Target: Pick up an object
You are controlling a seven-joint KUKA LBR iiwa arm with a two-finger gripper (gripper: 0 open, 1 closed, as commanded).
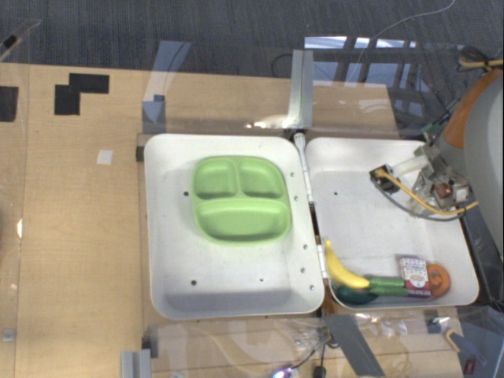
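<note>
My gripper hangs over the upper right part of the right bin, below the grey arm that comes in from the right edge. Nothing shows between its fingers. Along that bin's front wall lie a yellow banana, a dark green vegetable, a small red and white carton and an orange round thing. These lie well in front of the gripper, apart from it.
The left bin holds a green divided plate near its middle. A metal divider post stands behind the seam between the two bins. Wooden bench top lies to the left.
</note>
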